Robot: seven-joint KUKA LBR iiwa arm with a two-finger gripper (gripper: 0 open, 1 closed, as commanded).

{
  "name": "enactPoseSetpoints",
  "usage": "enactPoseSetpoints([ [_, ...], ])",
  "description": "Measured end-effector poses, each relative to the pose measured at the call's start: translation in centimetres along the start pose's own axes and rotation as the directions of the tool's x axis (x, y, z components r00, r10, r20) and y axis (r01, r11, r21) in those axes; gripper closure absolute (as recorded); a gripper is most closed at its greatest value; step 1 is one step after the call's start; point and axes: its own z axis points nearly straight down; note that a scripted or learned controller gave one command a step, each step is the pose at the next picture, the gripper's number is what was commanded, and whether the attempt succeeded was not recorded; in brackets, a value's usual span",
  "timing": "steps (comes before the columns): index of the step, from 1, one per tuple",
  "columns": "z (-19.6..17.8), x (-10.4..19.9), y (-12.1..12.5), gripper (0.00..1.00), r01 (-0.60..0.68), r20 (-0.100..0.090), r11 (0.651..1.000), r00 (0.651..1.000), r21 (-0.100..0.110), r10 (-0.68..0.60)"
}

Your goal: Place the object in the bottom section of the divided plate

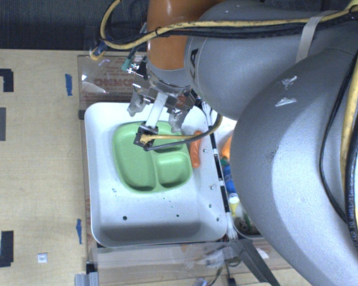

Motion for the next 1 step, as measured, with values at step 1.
enactPoseSetpoints([
  [1, 0.73, -4.5, 4.36, 0.0, -0.014, 0.002, 1.0, 1.0, 0.003, 0.014],
])
